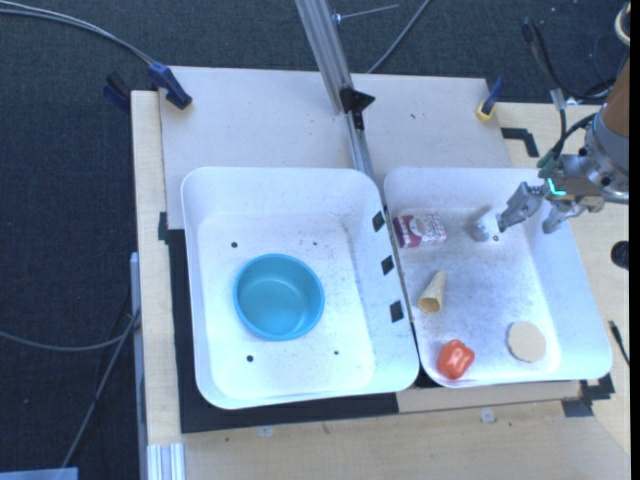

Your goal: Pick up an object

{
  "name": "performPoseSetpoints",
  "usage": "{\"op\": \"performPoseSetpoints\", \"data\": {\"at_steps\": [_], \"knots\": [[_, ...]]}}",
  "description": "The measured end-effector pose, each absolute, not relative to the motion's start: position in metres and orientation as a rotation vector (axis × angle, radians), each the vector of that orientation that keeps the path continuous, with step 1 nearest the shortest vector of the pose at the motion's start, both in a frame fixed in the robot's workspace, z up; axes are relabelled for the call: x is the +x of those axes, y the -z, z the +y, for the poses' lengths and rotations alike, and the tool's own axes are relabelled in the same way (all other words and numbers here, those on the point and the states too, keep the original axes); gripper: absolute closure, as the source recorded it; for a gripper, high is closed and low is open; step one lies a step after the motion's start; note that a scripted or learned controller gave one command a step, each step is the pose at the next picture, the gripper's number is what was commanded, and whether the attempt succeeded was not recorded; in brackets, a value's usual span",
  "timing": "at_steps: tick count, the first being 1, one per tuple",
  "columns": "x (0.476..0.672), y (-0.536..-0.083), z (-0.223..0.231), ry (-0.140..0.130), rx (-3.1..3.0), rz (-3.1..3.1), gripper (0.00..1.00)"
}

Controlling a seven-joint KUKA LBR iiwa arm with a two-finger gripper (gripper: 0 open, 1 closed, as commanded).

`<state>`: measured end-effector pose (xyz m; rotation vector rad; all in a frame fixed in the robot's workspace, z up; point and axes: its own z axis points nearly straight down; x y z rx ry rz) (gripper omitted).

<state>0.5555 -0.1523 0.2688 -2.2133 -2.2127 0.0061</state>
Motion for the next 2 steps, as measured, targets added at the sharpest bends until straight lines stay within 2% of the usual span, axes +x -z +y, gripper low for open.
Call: {"op": "performPoseSetpoints", "data": {"at_steps": [1,2], "knots": [[0.556,-0.271,-0.152,-0.002,-2.215,-2.215,0.0],[0.546,-0.216,-0.155,-0.008,-2.213,-2.21,0.0]]}}
